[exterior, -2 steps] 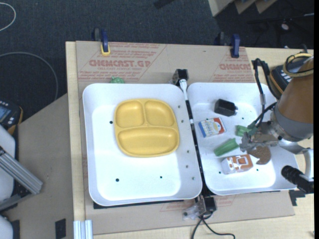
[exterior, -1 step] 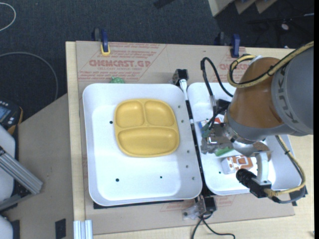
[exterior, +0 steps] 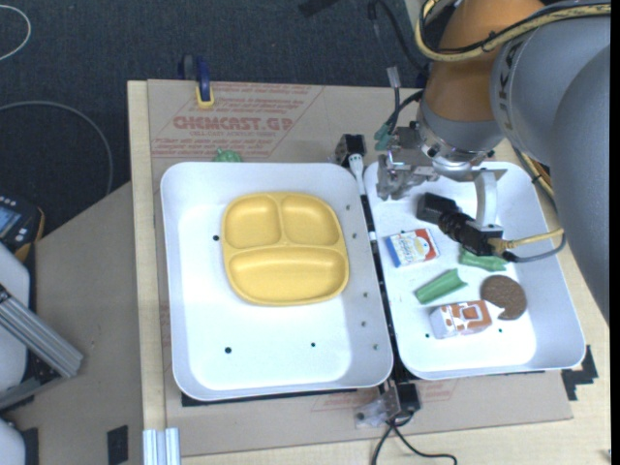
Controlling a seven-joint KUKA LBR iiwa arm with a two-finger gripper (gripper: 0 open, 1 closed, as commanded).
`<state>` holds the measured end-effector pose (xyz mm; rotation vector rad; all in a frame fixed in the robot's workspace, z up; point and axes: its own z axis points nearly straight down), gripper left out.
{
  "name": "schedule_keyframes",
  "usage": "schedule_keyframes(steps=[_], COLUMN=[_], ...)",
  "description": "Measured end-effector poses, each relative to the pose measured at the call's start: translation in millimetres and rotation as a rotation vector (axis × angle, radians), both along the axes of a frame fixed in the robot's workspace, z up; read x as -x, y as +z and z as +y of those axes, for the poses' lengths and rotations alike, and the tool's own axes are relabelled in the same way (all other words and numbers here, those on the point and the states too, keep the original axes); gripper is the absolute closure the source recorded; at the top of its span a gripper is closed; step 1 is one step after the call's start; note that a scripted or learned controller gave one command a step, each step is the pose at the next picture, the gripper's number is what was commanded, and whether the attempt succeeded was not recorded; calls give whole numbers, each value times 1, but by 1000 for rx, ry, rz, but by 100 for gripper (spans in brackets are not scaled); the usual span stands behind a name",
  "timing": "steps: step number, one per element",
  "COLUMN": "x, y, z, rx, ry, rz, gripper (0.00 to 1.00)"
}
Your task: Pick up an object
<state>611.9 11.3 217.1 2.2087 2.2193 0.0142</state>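
The gripper (exterior: 395,184) hangs over the far left corner of the right-hand shallow white bin (exterior: 552,352), with nothing visibly held (whether it is spread or clenched I cannot tell from this angle). The nearest candidate is the small blue-and-white carton (exterior: 410,248), lying flat just below the gripper near the bin's left wall. To pick well, I judge it should centre over the carton, descend straight and close across its narrow side, clear of the wall. The same bin holds a green cylindrical piece (exterior: 438,286), a brown round disc (exterior: 505,296) and an orange-and-white packet (exterior: 460,319). The left-hand white bin (exterior: 194,337) holds a yellow divided plastic plate (exterior: 284,247).
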Motion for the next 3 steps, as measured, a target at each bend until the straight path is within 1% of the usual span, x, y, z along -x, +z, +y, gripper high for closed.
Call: schedule_keyframes(steps=[1, 2, 3], x=[55, 89, 133], y=[-26, 120, 176], z=[103, 149, 87], rx=[-6, -9, -3], ry=[6, 4, -9], rz=[22, -1, 6], gripper=[100, 100, 100])
